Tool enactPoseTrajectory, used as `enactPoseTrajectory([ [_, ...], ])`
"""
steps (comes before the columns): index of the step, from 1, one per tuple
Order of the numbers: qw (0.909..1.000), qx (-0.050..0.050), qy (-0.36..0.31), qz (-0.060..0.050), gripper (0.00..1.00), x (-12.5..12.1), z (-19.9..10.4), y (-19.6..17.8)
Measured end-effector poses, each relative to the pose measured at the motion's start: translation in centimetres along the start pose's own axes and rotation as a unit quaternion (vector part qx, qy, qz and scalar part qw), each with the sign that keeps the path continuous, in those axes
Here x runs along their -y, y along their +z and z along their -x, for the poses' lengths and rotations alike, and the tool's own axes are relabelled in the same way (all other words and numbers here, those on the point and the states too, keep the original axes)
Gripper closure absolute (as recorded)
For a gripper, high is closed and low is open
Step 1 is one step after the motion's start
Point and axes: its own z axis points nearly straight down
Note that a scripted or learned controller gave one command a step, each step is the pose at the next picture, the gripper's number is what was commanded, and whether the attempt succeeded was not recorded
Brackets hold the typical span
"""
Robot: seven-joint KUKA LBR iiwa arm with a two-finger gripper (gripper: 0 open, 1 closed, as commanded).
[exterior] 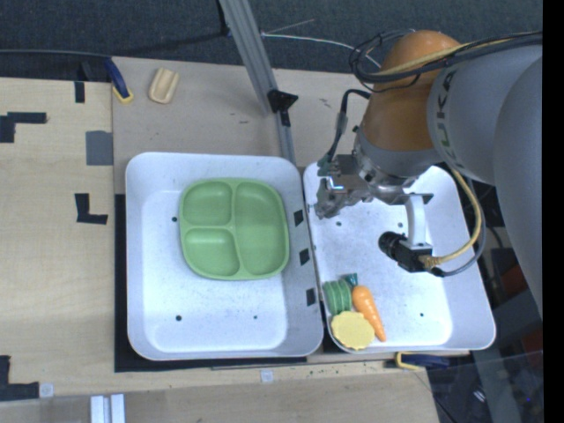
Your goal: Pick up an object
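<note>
Carrot (368, 311) lies in the right bin (458, 324), well apart from the tool (328, 194), whose opening I cannot tell.

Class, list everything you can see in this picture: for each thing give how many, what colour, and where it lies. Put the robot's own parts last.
shallow white plastic bins: two, white, side by side on the bench
green divided plastic plate: one, green, in the left bin
orange toy carrot: one, orange with green top, near front corner of the right bin
round yellow toy piece: one, yellow, beside the carrot
green ridged toy piece: one, green, left of the carrot
small tan block: one, tan, on the bench behind the bins
robot arm: one, grey and orange, from the right
claw: one, above the right bin's rear left
</note>
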Motion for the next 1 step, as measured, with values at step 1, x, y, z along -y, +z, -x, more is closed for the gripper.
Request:
enactPoseTrajectory([
  [1,1.0,0.0,0.0,0.0,1.0,1.49,-5.53,-0.82],
])
